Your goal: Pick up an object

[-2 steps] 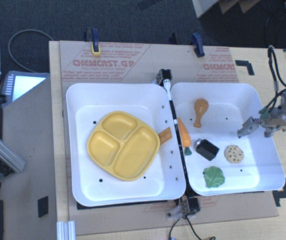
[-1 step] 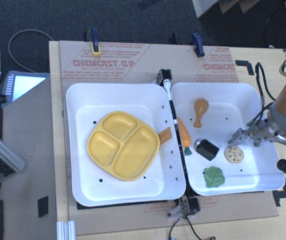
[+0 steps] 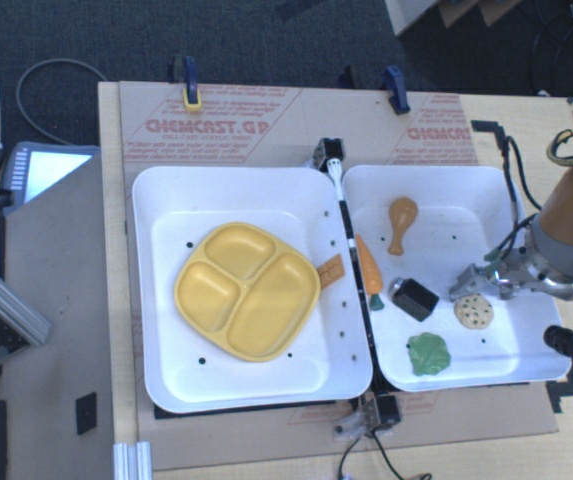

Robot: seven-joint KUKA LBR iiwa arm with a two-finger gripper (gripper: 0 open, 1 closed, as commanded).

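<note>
Green leafy toy (image 3: 429, 353) lies at the near edge of the right bin (image 3: 526, 368), with a cookie (image 3: 474, 312) and a black block (image 3: 413, 299) behind it. My gripper (image 3: 478, 281) hovers just above the cookie; I cannot tell how my fingers are set.

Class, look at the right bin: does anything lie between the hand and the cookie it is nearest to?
Nothing visible does. The hand hangs just above and left of the cookie. The black block lies off to the left and the green piece lower left, both clear of that path.

plate (image 3: 248, 290) in left bin (image 3: 156, 268), cookie (image 3: 474, 312) in right bin (image 3: 446, 190)
</note>
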